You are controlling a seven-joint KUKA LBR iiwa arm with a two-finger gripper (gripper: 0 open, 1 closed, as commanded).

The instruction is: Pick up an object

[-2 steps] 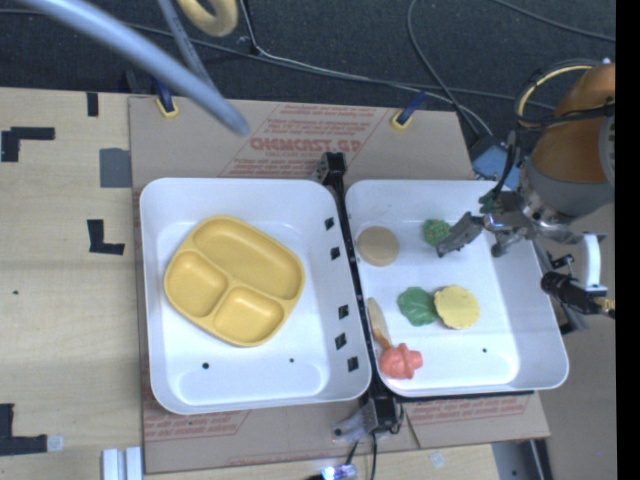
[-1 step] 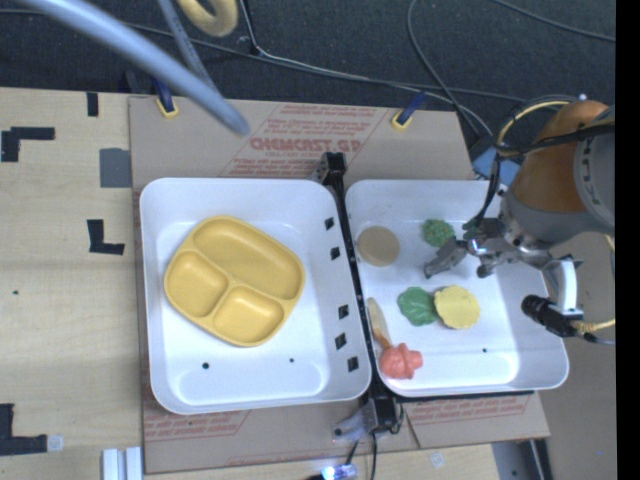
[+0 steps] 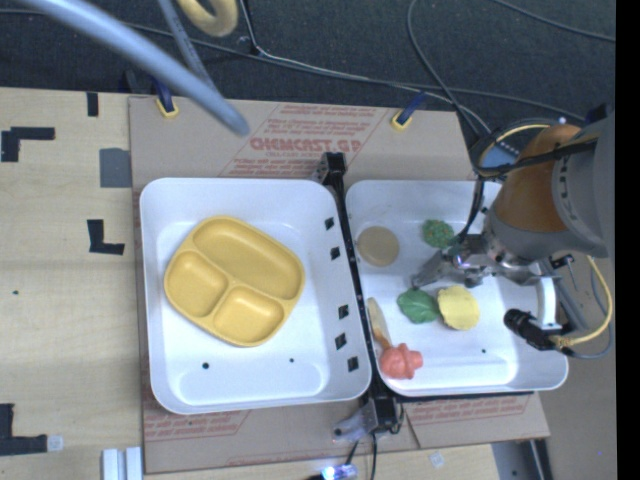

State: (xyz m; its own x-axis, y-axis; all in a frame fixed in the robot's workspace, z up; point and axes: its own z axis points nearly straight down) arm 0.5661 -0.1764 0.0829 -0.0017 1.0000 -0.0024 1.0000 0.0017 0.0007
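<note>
The big grey arm with the orange band [image 3: 545,193] comes in from the right side. It bends down low. Its small metal gripper [image 3: 447,268] points to the left.

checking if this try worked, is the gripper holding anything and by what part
Nothing shows between the fingers. The gripper hangs in the right bin, above the green toy and beside the yellow toy.

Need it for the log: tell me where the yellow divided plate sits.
The yellow divided plate lies in the left bin of the camera view, left of the central divider, apart from the toy food in the right bin.
</note>
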